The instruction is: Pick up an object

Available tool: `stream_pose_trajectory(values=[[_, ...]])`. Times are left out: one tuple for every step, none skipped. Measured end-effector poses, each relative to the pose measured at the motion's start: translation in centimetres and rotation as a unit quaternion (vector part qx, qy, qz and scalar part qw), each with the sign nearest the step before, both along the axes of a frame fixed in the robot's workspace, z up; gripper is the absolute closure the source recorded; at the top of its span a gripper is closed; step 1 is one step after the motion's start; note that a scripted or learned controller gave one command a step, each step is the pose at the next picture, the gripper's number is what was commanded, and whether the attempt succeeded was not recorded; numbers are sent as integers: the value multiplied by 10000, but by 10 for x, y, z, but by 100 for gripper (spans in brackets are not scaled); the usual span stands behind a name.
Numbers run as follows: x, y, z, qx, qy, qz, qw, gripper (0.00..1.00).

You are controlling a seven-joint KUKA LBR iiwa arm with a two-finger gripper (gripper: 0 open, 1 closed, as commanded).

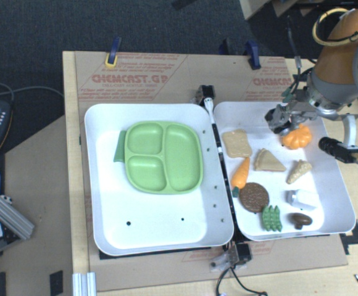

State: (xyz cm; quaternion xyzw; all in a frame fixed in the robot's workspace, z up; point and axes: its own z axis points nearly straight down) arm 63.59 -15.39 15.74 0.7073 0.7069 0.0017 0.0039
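1. We count two white bins on the table (74,165): the left bin (105,221) and the right bin (333,196), their inner rims touching down the middle of the frame.
2. The left bin holds one thing, a green divided plate (163,156) with three compartments, lying in the bin's upper half; the lower half of that bin is bare white floor.
3. In the right bin we count nine small pieces: a slice of toast (236,143), an orange pumpkin-like piece (297,137), a tan wedge (268,160), a carrot (241,173), a pale cone (298,171), a brown round cookie (253,197), a small white piece (299,198), a green bumpy piece (271,217) and a dark brown piece (300,219).
4. The hand (282,119) sits at the upper right of the frame, over the right bin's upper part, just beside the orange pumpkin-like piece; we cannot tell whether it is released or clenched, and nothing shows in its grip.
5. The pieces crowd the right bin's middle and lower part; the green bumpy piece and dark brown piece lie close to its lower rim, the carrot close to its left rim.
6. Two clamps, one yellow (112,58) and one blue (252,55), grip the table's upper edge.
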Motion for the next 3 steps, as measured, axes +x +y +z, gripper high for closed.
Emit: stream_pose_trajectory(values=[[2,4,45,5,3,8,10000,100],[3,4,70,6,10,6,10000,100],[-19,48,61,28,56,23,10000,100]])
